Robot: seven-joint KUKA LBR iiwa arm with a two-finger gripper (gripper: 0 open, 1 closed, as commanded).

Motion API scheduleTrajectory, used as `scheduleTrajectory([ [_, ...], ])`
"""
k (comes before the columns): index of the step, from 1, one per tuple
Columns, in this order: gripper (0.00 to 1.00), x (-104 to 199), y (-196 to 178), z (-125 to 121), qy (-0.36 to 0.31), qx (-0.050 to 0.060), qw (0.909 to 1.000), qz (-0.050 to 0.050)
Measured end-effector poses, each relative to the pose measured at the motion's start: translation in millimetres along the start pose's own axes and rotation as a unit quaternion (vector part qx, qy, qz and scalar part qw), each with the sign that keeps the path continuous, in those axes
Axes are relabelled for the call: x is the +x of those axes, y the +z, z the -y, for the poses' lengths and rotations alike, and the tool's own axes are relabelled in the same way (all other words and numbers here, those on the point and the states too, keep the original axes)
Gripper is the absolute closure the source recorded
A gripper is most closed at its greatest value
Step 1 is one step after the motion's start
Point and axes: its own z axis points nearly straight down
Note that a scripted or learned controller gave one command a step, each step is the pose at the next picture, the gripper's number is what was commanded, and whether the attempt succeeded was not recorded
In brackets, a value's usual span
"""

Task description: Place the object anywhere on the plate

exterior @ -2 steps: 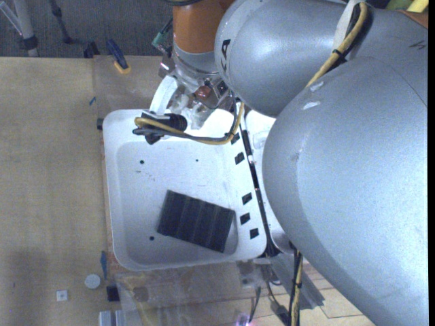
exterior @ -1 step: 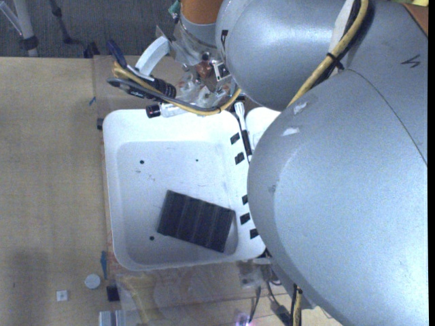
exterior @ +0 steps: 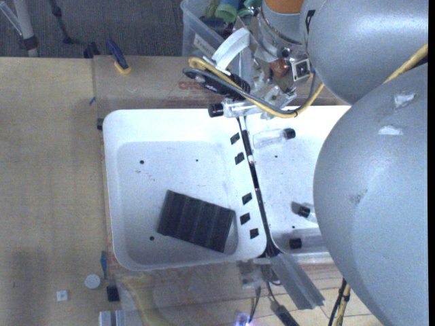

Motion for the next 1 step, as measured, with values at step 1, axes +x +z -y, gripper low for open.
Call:
scheduleTrajectory([
  [1,1.00,54.1,102.9,26.5,-0.043,0.001,0.9991,0.002],
])
